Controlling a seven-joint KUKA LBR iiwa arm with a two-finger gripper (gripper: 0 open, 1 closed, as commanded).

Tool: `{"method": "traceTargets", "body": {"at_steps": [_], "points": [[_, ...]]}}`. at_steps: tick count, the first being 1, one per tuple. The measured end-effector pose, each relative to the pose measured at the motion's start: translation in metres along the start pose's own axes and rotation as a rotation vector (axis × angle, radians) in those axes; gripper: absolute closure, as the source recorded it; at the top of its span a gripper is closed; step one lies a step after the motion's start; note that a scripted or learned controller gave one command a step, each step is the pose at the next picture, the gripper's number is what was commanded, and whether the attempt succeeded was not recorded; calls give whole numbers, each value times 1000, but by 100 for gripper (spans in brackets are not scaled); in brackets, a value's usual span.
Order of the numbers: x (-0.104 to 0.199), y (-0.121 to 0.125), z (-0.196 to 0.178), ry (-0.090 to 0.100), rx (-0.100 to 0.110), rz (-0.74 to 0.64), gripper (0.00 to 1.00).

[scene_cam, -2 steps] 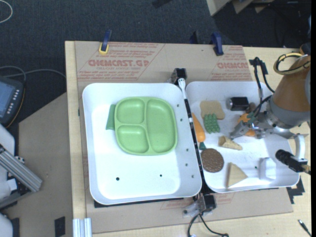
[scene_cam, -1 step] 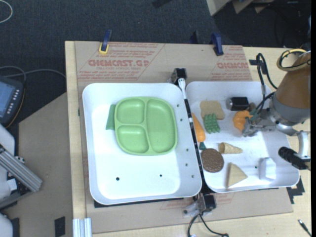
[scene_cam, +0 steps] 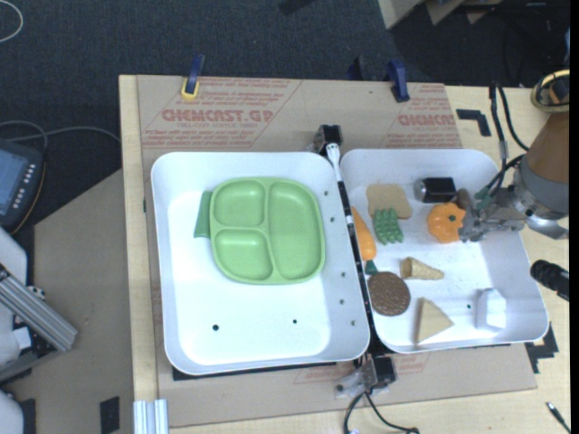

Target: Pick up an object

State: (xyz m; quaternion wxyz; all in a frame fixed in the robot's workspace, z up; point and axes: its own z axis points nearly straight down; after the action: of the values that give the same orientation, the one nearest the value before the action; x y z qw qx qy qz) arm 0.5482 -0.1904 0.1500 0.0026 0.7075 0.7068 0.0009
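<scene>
End effector (scene_cam: 472, 226) is hanging low over the right bin (scene_cam: 516, 269), reaching in from the right; approach/pre-grasp step, nothing lifted yet as far as I can judge. Can't tell whether it is wide or narrow, too small and dark. Likely target, the orange round object (scene_cam: 444, 223), is sitting just left of the end effector, touching or nearly so. Black block (scene_cam: 437, 189) is lying up-left of it, tan slab (scene_cam: 389, 199) and green ridged piece (scene_cam: 388, 226) further left, small wedge (scene_cam: 420, 268) and brown disc (scene_cam: 389, 294) down-left, white block (scene_cam: 493, 309) below. Next move probably calls for shifting slightly left and closing on the orange object. Bin wall behind it is close; open floor below it is giving room.
</scene>
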Motion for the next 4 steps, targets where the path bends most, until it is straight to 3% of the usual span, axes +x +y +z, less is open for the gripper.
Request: {"method": "traceTargets", "body": {"at_steps": [2,4], "points": [[0,6,-77,0,-1,-2,100],[110,9,-91,4,3,-7,100]]}}
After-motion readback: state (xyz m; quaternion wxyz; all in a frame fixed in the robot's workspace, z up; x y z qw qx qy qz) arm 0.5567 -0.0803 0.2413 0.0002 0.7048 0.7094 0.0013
